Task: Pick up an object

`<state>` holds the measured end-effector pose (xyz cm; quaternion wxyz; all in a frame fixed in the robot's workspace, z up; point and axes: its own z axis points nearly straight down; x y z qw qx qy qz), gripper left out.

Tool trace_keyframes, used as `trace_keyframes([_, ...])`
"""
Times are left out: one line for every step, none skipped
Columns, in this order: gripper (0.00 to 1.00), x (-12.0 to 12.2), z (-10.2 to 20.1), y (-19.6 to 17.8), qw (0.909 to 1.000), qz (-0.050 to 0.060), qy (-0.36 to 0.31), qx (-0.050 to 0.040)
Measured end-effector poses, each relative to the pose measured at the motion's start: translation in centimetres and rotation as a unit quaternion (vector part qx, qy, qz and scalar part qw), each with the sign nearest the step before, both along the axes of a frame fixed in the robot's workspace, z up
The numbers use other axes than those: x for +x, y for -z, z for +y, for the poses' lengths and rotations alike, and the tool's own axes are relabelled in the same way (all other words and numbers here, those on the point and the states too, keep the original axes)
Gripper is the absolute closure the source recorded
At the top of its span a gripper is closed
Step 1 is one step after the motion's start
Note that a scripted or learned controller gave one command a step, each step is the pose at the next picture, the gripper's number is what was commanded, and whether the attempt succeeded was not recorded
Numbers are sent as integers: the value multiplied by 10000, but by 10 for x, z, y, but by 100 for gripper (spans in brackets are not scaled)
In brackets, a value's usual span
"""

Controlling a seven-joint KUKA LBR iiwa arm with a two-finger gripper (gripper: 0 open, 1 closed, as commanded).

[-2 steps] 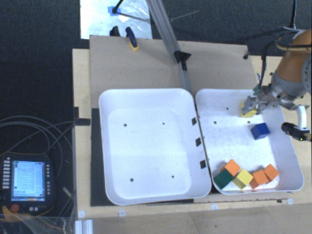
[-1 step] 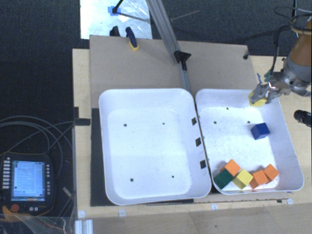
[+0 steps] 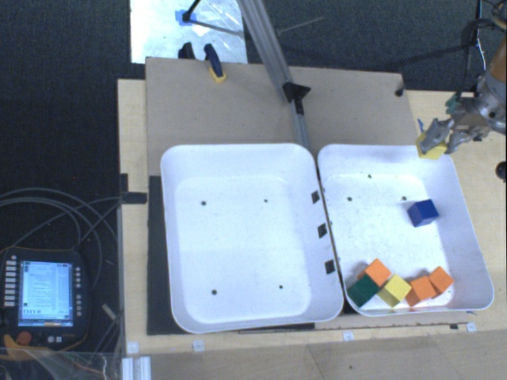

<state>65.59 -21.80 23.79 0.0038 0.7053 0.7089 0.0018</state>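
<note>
End effector [image 3: 436, 138] (perhaps) gripping yellow block [image 3: 432, 150]

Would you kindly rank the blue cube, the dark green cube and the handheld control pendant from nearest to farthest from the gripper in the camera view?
From the gripper, above the right bin's far right corner:
1. Blue wooden cube, alone in the right bin, nearest.
2. Dark green wooden cube, at the left end of the cluster along that bin's near edge.
3. Handheld control pendant, off the bench at far left, farthest.

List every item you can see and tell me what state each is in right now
gripper: over the right bin's far right corner, a yellow block between its fingers.
yellow block: held, lifted.
blue block: alone in right bin.
Five blocks: clustered at its near edge.
left bin: flat on bench.
</note>
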Motion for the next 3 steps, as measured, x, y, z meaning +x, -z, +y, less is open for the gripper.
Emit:
trace_keyframes([100,-11,54,-12,10000,30,-25,22])
trace_keyframes([100,-14,112,-13,10000,36,-31,25])
trace_keyframes([100,-33,165,-22,10000,42,-29,28])
